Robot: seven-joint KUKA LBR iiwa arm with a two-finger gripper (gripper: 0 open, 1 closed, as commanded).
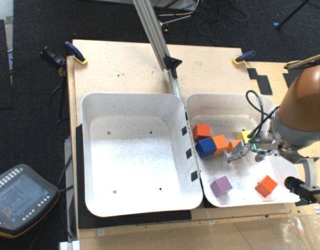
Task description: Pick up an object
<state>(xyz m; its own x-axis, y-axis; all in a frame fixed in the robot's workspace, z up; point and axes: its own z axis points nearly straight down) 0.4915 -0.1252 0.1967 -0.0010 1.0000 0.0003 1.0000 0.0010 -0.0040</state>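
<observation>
The right bin [222, 104] holds several blocks. An orange block [202, 130], a blue block [205, 147] and a second orange block [220, 142] sit together near its left wall. A purple block [220, 186] and a red-orange block [266, 186] lie near the front. My gripper [239, 152] hangs low over the middle of this bin, just right of the second orange block. A small orange piece [233, 146] shows right against the gripper, and a yellow block [246, 136] peeks out behind it.
The left bin [92, 139] stands beside the right one, sharing a raised middle wall [190, 150]. A slanted metal pole [152, 27] rises behind the bins. Clamps [76, 53] grip the bench's back corners. A teach pendant [19, 197] lies at the lower left.
</observation>
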